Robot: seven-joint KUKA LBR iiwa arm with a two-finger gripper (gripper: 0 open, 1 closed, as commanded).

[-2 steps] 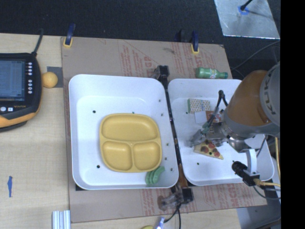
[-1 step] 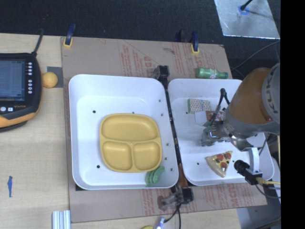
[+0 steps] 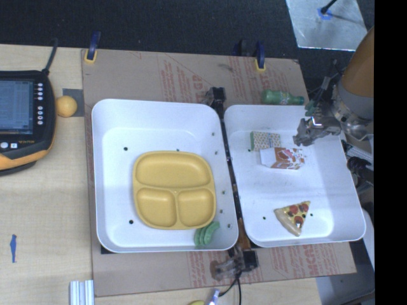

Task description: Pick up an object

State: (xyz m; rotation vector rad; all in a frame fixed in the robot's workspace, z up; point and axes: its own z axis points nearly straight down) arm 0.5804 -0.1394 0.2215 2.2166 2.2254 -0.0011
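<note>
Currently, arm: the grey arm with its orange band (image 3: 361, 62) enters at the right edge of the frame, upper half.
Gripper: the dark two-finger gripper (image 3: 308, 132) hangs over the upper right part of the right shallow white bin (image 3: 337, 189), just right of the cards.
Fingers: too dark and small to read; whether they are open or closed cannot be told, and nothing shows between them.
Right bin contents: a small green patterned square card (image 3: 264, 139) near the bin's upper middle; a red and white printed card (image 3: 283, 158) touching it just below and to the right; a toy pizza slice (image 3: 294, 216) at the lower middle, well apart from both.
Left bin: the left shallow white bin (image 3: 108, 170) holds a yellow three-compartment plastic tray (image 3: 173, 189) at its centre and a small green ridged toy (image 3: 206, 234) in its lower right corner.
Tabletop: brown cardboard sheet (image 3: 159, 75) under both bins; a green plastic bottle (image 3: 281, 97) lying just above the right bin; a yellow ball (image 3: 66, 105) and an orange-edged control pendant (image 3: 24, 121) at the left of the frame.
</note>
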